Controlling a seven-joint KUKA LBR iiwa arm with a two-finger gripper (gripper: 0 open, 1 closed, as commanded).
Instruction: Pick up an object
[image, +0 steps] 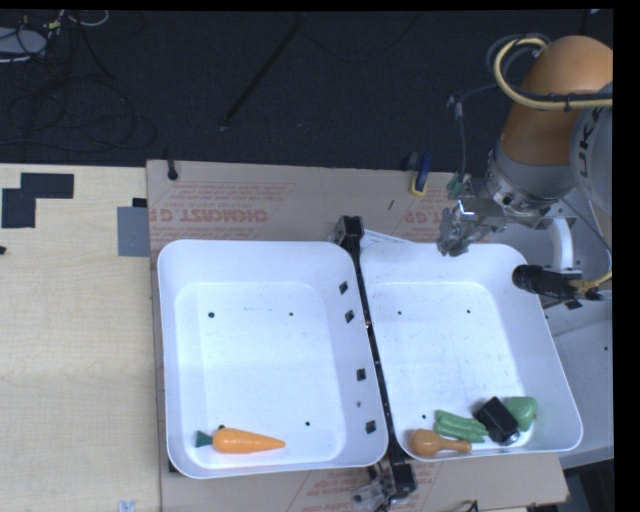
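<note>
Carrot, orange moulded plastic (247, 440), at the left white bin's (180, 300) six o'clock: light, stiff, slick; I'd grip mid-body. Jaws (456, 240): I cannot tell their state.

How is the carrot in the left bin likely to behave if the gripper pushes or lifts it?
The carrot looks rounded and tapered, so a push would probably roll it in a curve. Its glossy surface suggests a plastic toy: likely stiff, light and somewhat slippery. It lies near the left bin's front wall, which may crowd a grasp.

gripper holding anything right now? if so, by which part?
Nothing held. The gripper hangs over the right bin's far rim with nothing between its jaws; the carrot lies in the left bin.
</note>
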